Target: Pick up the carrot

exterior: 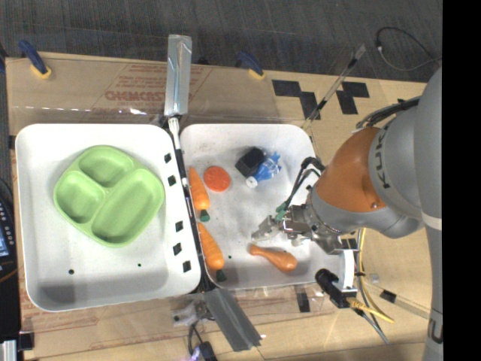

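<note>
Carrot (198,189): orange, lying lengthwise against the left wall of the right bin (225,132), upper half, close to the divider between the bins. Untouched; well apart from the gripper.

Second carrot (211,248): same wall, lower down, its tip toward the bin's near corner.

Orange disc (217,178): round and flat, just right of the upper carrot.

Black-and-blue object (258,164): small, a dark block with a blue part on its right side, near the bin's middle top.

Drumstick-shaped toy (275,258): orange-brown, lying on the bin floor near the bottom edge, just below the gripper.

Gripper (268,228): low over the right bin's lower right area, pointing left; whether the fingers are spread or closed cannot be told, and nothing is seen between them.

Arm (361,186): grey with an orange band, entering from the right.

Left bin (45,277): holds a green divided plate (110,194) with three compartments.
</note>
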